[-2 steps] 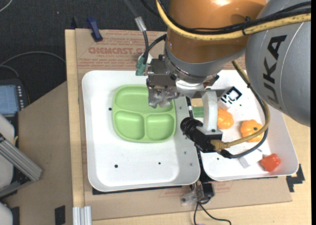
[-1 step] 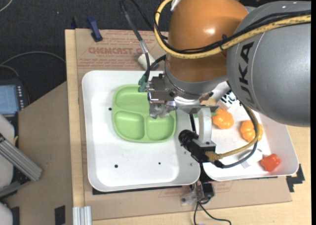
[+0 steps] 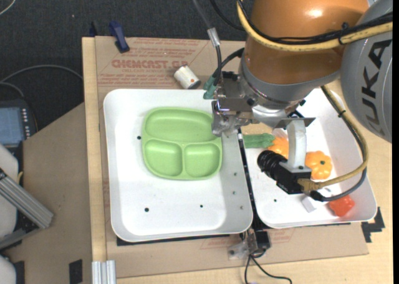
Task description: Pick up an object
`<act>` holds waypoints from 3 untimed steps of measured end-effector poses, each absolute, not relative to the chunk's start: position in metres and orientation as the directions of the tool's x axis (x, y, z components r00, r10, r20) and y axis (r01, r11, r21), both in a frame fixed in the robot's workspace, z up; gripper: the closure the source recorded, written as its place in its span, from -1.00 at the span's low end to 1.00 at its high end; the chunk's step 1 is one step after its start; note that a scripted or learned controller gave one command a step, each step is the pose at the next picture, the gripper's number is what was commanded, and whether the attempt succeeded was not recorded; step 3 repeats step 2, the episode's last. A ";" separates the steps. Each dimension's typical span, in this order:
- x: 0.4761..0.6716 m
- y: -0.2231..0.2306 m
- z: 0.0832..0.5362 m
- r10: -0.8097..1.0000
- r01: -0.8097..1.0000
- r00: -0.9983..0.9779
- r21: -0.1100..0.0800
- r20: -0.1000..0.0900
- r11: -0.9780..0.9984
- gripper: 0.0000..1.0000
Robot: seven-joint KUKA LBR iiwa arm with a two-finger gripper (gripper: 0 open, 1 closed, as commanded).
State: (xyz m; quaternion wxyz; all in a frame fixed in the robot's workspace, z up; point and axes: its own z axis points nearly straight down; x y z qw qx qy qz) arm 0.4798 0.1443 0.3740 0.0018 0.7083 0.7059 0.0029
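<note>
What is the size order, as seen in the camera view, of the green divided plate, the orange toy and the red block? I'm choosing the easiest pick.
1. green divided plate, by far the largest.
2. orange toy, partly hidden by the arm.
3. red block, smallest, though not by much.

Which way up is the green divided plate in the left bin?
Right side up. The green divided plate lies flat on the left bin's floor, its three compartments facing up with their dividing ridges visible.
</note>
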 end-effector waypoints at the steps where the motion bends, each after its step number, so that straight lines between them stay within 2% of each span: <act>1: 0.478 0.085 0.288 1.000 1.000 0.008 -0.010 -0.004 -0.008 1.00; 2: 0.481 0.110 0.447 1.000 1.000 -0.004 0.020 0.006 0.004 1.00; 3: 0.481 0.110 0.447 1.000 1.000 -0.004 0.020 0.006 0.004 1.00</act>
